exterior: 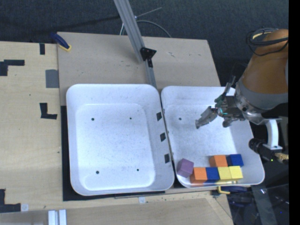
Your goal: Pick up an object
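- Where the arm reaches in, its orange band sits above the wrist, and the gripper hangs over the right bin, jaws spread, grasping nothing.
- Two white bins: the left bin lies well left of the jaws.
- Seven blocks near the jaws, toward the camera: two orange blocks, two blue blocks, two yellow blocks, one purple block.
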Motion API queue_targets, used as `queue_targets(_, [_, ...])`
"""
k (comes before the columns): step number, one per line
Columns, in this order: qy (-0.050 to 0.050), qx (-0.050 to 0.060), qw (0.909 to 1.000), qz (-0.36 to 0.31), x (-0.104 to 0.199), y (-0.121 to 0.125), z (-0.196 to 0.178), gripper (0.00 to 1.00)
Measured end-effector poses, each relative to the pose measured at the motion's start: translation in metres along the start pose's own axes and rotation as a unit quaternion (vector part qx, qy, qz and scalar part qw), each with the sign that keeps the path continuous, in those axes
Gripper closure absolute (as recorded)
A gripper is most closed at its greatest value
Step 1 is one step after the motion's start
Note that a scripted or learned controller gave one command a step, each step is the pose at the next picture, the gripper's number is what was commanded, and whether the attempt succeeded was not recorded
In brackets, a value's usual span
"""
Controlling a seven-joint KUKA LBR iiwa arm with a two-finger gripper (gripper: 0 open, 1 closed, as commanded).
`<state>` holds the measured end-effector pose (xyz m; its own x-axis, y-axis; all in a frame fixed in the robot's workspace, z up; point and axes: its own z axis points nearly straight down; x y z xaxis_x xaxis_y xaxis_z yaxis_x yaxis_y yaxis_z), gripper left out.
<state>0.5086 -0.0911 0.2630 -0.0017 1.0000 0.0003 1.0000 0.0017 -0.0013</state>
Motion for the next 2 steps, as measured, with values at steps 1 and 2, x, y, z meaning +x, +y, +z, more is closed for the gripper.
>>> queue_targets(1, [0.0, 0.002, 1.0, 0.0, 0.022, -0.004, 0.045, 0.0])
queue_targets(2, [0.0, 0.002, 1.0, 0.0, 0.039, -0.007, 0.073, 0.0])
